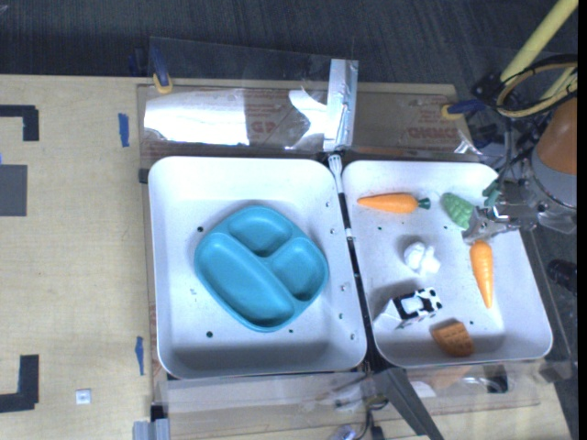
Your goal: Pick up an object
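Hovering gripper (483, 220) touching carrot (482, 273) top, apparently; grip state unclear.

The arm (556, 159) enters at three o'clock — a rounded grey body with an orange band above the wrist. Its gripper (486, 223) is pale metal, small and boxy. Black and yellow cables (523, 85) loop at one o'clock.

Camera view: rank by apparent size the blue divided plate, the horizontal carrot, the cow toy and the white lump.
1. blue divided plate, by far the largest
2. horizontal carrot
3. cow toy
4. white lump
The last two look close in size, so their order is unsure.
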